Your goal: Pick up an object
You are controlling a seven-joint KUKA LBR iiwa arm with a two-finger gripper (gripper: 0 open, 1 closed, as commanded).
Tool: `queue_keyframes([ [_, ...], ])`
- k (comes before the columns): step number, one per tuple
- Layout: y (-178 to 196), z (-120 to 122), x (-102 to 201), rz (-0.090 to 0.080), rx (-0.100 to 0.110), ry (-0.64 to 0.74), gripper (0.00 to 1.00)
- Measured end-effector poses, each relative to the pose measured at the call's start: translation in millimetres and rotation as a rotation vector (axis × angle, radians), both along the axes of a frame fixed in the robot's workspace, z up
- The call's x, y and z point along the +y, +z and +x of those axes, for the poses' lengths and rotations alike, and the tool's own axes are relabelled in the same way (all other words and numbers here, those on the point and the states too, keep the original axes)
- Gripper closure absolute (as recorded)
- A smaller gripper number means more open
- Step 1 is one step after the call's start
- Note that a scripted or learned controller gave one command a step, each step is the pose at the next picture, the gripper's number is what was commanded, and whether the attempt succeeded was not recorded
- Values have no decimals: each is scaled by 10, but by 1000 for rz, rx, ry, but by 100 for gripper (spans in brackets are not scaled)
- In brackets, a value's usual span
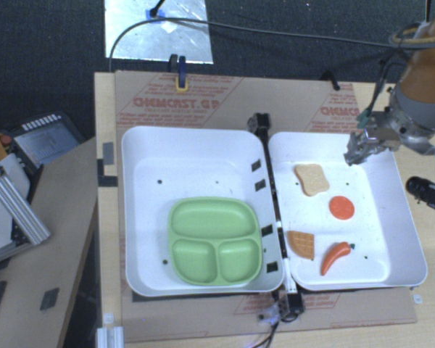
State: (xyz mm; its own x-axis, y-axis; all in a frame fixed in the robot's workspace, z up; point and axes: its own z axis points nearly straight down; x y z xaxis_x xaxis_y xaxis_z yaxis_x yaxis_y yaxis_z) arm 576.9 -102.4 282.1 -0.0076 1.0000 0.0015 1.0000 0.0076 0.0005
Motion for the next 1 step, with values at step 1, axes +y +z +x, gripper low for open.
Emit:
queue_keyframes([
  [1, -233, -18, 529, 1, 0, 1, 100],
])
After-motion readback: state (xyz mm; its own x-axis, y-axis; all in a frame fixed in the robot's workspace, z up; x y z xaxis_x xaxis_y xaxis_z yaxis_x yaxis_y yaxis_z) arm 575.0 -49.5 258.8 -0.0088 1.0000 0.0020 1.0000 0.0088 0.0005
